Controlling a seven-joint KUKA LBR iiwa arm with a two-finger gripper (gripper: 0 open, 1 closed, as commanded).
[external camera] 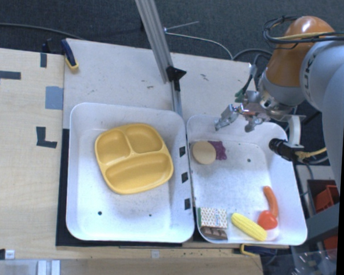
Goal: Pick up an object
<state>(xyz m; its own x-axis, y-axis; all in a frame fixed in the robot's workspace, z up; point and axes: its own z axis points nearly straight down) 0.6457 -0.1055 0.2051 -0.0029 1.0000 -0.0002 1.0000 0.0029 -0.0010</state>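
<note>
Corn cob [248,226] near; end effector [237,122] (fingers spread) above right bin [239,173].

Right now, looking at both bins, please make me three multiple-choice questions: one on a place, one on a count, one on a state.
1. Where does the yellow divided plate lie?
A. left bin
B. right bin
C. on the bench

2. How many compartments has the plate?
A. two
B. three
C. five

3. What is between the fingers of the gripper?
A. the corn cob
B. the carrot
C. nothing

Answers: 1 A, it rests in the left bin. 2 B, two small, one long. 3 C, the open fingers hang over the rim of the right bin.
</note>
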